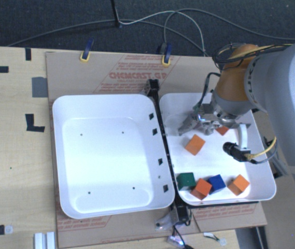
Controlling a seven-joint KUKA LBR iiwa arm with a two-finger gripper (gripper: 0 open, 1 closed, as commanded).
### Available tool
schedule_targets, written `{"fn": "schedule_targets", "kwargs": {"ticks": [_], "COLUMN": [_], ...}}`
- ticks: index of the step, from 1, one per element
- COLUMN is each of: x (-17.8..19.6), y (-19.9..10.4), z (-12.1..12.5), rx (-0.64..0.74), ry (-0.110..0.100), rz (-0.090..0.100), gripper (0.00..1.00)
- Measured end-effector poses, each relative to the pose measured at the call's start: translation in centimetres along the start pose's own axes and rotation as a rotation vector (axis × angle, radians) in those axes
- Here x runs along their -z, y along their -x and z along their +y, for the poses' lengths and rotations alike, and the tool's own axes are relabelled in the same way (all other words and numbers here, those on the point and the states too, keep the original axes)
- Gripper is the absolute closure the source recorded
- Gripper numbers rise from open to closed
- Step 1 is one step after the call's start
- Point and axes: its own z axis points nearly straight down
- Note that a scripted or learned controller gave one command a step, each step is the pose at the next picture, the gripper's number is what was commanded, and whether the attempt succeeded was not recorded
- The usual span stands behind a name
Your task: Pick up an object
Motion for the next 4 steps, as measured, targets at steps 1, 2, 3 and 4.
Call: {"fn": "schedule_targets", "kwargs": {"ticks": [1, 2, 3, 4], "x": [-0.2, -0.2, -0.1, -0.2], "y": [-2.1, -0.3, -1.1, -3.9], "z": [-3.7, -8.5, -0.7, -5.0], "rx": [0.002, -0.001, 0.003, 0.003], "ry": [0.012, 0.012, 0.013, 0.013], "rz": [-0.001, -0.001, -0.001, -0.001], "gripper": [0.0, 0.0, 0.0, 0.0]}}
